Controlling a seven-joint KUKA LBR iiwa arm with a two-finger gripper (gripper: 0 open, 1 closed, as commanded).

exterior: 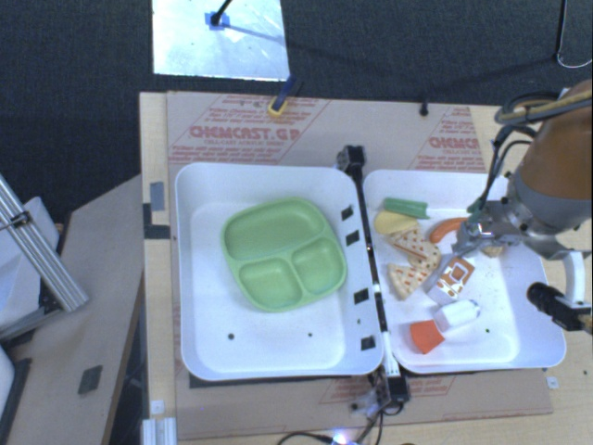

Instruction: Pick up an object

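Small grey box w/ orange-white label (450,279) lies tilted mid right white bin (533,346), touching a pizza-slice toy (408,279), white block (458,314) just beside. Gripper (474,236) hangs just above it; can't tell jaws' state. Best: descend straight, straddle box only, avoid neighbours.

The grey arm (556,179) with its orange band comes in from the right edge of the table and bends down. Its gripper (477,236) hangs low near the table's right side.
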